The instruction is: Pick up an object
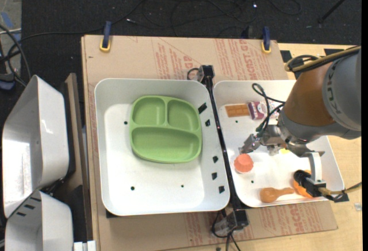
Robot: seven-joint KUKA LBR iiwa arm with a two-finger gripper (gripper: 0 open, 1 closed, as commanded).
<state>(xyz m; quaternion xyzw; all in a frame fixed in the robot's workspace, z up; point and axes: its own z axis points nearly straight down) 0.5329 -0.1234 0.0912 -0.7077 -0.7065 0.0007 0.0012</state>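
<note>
My gripper (253,143) hangs low over the middle of the right bin (229,92), pointing left. Just below and left of it sits a small red-orange cup-shaped object (244,163), close to the gripper but apart from it. A tan spoon-like piece (275,193) lies near the bin's front edge, with a bright orange piece (299,187) to its right. At the back of the bin lie an orange-brown bar (236,110) and a purple and white packet (259,108). I see nothing held in the gripper.
The left bin (109,141) holds a green divided plate (166,129). A black divider strip (217,129) runs between the two bins. The arm (322,100) covers the right bin's right side. Cardboard lies under both bins.
</note>
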